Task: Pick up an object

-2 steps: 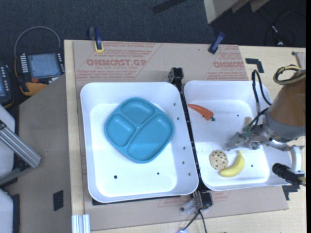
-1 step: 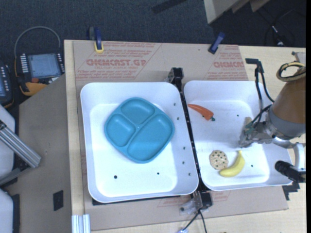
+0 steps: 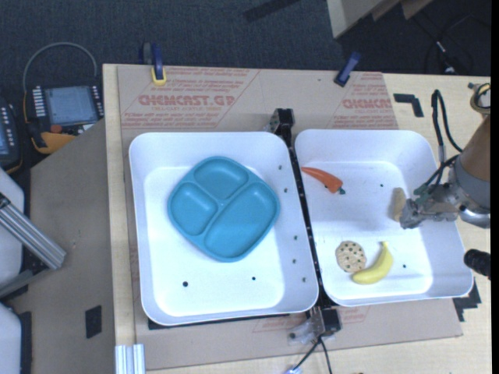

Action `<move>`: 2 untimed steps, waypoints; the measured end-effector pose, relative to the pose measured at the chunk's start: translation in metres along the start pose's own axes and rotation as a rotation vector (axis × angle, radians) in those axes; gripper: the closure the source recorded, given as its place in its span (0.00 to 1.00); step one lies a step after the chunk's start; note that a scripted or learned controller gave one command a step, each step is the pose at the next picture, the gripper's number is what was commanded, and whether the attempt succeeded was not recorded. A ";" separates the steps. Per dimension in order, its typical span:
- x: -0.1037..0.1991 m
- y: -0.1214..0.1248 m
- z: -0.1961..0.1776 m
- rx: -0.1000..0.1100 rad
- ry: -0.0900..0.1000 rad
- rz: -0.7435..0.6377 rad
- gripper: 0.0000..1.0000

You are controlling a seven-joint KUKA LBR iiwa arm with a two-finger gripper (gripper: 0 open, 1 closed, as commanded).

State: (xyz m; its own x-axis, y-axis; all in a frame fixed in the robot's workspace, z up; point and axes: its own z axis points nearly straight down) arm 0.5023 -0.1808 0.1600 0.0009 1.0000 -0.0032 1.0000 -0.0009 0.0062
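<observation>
In the right bin (image 3: 366,150) lie three things. An orange carrot (image 3: 323,178) with a dark tip rests at the upper left. A round speckled cookie (image 3: 350,255) sits near the front, and a yellow banana (image 3: 374,265) curves just to its right. My gripper (image 3: 407,210) is low over the bin's right side, above and to the right of the banana and apart from it. Nothing shows in its grasp. The arm comes in from the right edge.
The left bin (image 3: 156,271) holds a blue divided plate (image 3: 224,207) at its middle. A black bracket (image 3: 282,120) sits where the two bins meet at the back. Cables (image 3: 438,123) hang beside the arm.
</observation>
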 end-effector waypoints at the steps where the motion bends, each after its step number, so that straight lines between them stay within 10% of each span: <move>1: -0.003 0.005 -0.044 -0.001 0.000 -0.002 1.00; 2: -0.003 0.007 -0.097 -0.002 -0.001 -0.002 1.00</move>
State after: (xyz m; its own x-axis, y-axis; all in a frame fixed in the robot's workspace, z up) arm 0.5086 -0.1838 0.2575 -0.0014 1.0000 -0.0038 1.0000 0.0014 0.0083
